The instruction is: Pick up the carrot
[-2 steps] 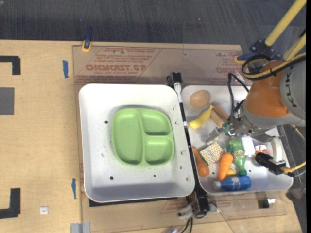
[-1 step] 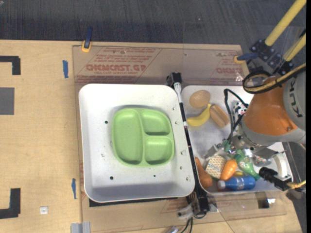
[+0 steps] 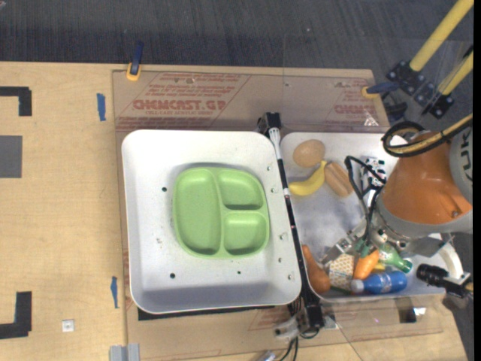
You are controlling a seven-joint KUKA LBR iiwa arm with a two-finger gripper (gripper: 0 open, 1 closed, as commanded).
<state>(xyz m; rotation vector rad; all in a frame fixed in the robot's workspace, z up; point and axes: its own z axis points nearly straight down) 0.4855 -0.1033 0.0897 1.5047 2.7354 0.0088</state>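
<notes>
The carrot (image 3: 366, 264), a short orange piece with a green top (image 3: 392, 262), lies in the front part of the right bin (image 3: 331, 216) among other toy foods. The gripper (image 3: 364, 241) hangs from the grey arm under the orange band (image 3: 422, 190) and sits just above the carrot's near end, low in the bin. The wrist hides much of the fingers, so I cannot make out whether anything is between them.
Around the carrot are a blue bottle (image 3: 380, 283), a waffle-patterned piece (image 3: 342, 265) and a long orange-brown item (image 3: 316, 272) by the bin's left wall. A banana (image 3: 308, 183), a tan egg shape (image 3: 308, 154) and a bun (image 3: 338, 179) lie farther back. The left bin (image 3: 143, 201) holds a green divided plate (image 3: 222, 210).
</notes>
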